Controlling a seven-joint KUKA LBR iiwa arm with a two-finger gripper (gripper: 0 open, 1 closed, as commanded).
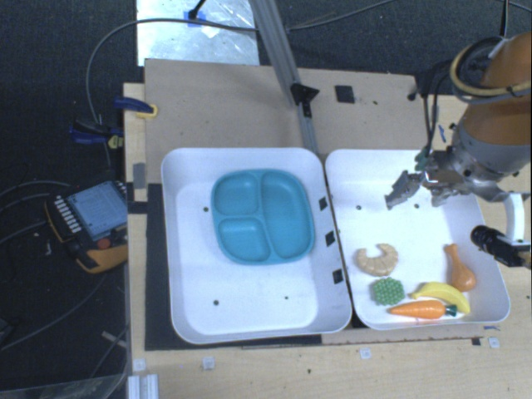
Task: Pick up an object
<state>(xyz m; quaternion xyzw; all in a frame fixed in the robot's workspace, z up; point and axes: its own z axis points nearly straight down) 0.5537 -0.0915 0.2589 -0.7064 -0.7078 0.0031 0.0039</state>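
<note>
Five toys lie in your right bin (349,169): croissant (377,259), broccoli (387,290), carrot (418,310), banana (443,293), drumstick (460,268). Your end effector (407,188) hangs above them, fingers spread, holding nothing.

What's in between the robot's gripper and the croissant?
Nothing: the camera view shows just bare white bin floor between the gripper above and the croissant below it.

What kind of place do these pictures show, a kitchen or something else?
Probably a robotics lab, not a kitchen. A robot arm reaches over two white bins on a bench; the food, such as the banana and carrot, looks like toys, and loose cables lie on the dark floor.
</note>
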